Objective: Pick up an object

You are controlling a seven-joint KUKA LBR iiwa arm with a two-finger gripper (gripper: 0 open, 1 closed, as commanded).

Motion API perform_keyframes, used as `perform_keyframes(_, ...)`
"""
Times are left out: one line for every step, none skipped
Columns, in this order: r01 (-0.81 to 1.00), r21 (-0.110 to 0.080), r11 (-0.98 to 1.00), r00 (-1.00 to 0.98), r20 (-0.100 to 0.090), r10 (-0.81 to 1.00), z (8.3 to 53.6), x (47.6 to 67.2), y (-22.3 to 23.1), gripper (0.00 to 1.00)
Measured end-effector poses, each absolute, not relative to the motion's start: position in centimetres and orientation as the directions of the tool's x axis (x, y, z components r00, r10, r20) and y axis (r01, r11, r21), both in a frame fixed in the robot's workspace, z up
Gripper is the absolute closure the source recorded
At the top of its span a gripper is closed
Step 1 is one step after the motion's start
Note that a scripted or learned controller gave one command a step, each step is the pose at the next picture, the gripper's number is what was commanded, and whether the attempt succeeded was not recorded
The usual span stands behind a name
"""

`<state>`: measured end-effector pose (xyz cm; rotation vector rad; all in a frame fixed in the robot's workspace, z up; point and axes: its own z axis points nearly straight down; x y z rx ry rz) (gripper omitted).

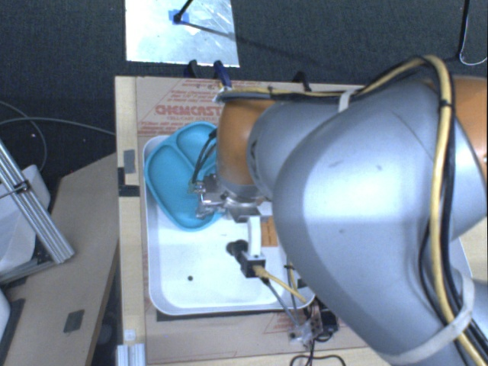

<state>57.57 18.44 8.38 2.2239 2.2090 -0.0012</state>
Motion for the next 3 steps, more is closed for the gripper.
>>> perform_keyframes(1.000, -0.005, -0.001, 0.001, 0.003, 1.000, 9.9, 64.6, 13.8, 1.00)
perform_keyframes(1.000, -0.016, 0.003, -0.002, 0.006, 1.000, 8.7, 66.5, 11.3, 1.00)
perform_keyframes(1.000, 0.004, 0.000, 0.000, 0.003, 1.000, 19.1, 58.9, 10.8, 1.00)
